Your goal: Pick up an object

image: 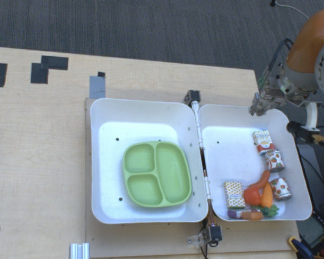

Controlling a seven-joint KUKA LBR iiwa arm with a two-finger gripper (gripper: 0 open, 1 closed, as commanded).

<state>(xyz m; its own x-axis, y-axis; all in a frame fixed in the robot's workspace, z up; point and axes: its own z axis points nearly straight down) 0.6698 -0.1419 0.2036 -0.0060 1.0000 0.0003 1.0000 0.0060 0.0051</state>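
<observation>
lying in the right bin (225, 155), the things to pick up are bunched along its right wall and near corner. three small patterned cartons run down the right side: the top carton (262, 139), the middle carton (274, 160) just below it, and the lower carton (281, 188) nearer the front. a fourth, speckled box (234, 194) lies apart from them toward the middle of the front edge. between the box and the lower carton is a heap of toy food: a red piece (253, 194) with a slim stalk pointing up toward the middle carton, an orange carrot (267, 195) touching it on the right, a bit of green (271, 211) under the carrot, and a small purple and orange piece (244, 213) against the front wall. the rest of this bin's floor is bare white.

the gripper (258, 104) hangs over the far right corner of the right bin, above its rim and well apart from the cartons; nothing is seen between its fingers, and whether they are spread or pressed together i cannot tell. the arm (308, 46), grey with an orange band, reaches in from the upper right.

the left bin (105, 151) holds a green divided plate (156, 174) with three sections, lying flat near the centre. both bins sit side by side on a pale wooden bench (39, 148).
</observation>
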